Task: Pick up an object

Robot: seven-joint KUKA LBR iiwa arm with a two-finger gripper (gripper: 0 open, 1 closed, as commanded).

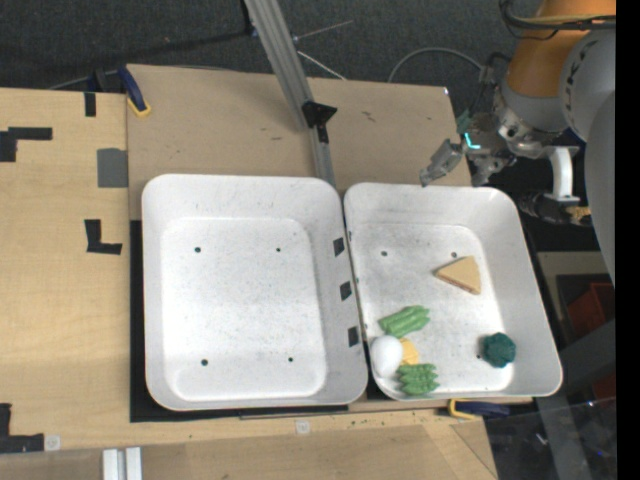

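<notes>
Nearest the camera, the front edge of the right bin [530, 298] carries a tight cluster: a white egg-shaped piece [386, 353], a small yellow piece [409, 352] just beside it, and a knobbly green piece [418, 378] touching the rim corner. A second green piece [404, 320], elongated, lies just behind them with its long axis running low-left to upper-right. Off toward the bin's right front corner sits a dark teal rounded object [498, 348], apart from the cluster. Mid-bin, standing alone on bare floor, is a tan wedge [460, 274], its point toward the back and its broad edge toward the front-right. The left bin [240, 198] sits alongside, sharing the centre divider. Farther back, beyond the right bin's rear rim, the gripper [452, 158] hangs over the bench board, not over the bin; its fingers look parted with nothing between them, so released, though the view is small there. Above it, the orange band [545, 63] of the arm. Judgement: no object is taken yet. The wedge is the closest candidate and the clearest of neighbours; it lies forward of the fingers, nearly straight toward the camera and well apart, so the move calls for travel in over the rear rim, then descent.
</notes>
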